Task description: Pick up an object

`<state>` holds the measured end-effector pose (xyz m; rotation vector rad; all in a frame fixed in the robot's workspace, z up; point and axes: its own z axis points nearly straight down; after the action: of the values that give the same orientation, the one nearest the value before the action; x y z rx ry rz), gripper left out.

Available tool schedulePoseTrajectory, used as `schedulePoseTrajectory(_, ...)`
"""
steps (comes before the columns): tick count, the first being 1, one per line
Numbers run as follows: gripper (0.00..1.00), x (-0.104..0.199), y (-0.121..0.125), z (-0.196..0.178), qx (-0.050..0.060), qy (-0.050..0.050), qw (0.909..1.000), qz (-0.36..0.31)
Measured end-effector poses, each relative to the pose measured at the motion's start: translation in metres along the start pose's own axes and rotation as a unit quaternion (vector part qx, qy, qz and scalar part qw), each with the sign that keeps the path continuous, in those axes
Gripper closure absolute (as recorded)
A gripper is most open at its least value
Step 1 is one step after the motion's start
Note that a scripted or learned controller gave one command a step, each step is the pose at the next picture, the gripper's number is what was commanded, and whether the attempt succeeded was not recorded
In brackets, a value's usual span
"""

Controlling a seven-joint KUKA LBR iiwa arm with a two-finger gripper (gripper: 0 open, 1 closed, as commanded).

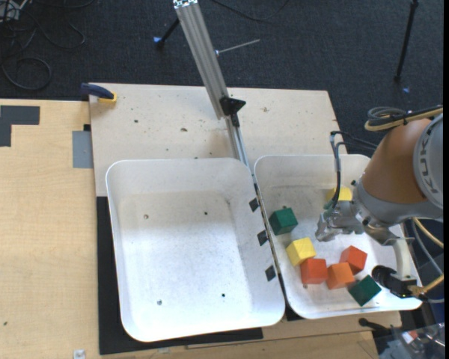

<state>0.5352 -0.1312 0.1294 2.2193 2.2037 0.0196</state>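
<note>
Currently, in the camera view, the arm (404, 170) is reaching in from the right and hanging over the right bin (299, 172). The claw (331, 226) is sitting low, mid-bin, just above the block cluster. Can't tell whether it's spread or pressed together; nothing is showing between its tips, so I'm not calling it a hold.

All candidate objects are lying in the right bin:
- green block (283, 220), to the claw's left, near the divider
- yellow block (300, 250), below-left of the claw, probably the nearest one
- orange-red block (313, 271), touching the yellow one from below
- orange block (340, 275), just beside it
- red block (354, 258), below-right of the claw
- dark green block (364, 290), near the bin's front right corner
- second yellow block (342, 194), behind the claw, partly hidden by the wrist

Key relation: the claw is hovering in the gap between the green block and the red/orange group, not directly over any block. My read is the pick needs a small shift toward the camera and left, onto the yellow block. Blocks look roughly cubic, so long axis isn't mattering much. Crowding there is the risk.

The left bin (135, 185) is sitting beside it on the bench (165, 118).
</note>
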Motion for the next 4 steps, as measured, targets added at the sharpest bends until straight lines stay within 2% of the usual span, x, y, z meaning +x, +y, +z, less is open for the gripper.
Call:
schedulePoseTrajectory(1, 1.0, -0.008, 0.003, -0.06, 0.008, 0.0, 1.0, -0.003)
schedulePoseTrajectory(3, 1.0, -0.012, 0.01, -0.146, 0.008, 0.0, 1.0, -0.004)
schedulePoseTrajectory(4, 1.0, -0.013, 0.011, -0.166, 0.009, 0.001, 0.9999, -0.005)
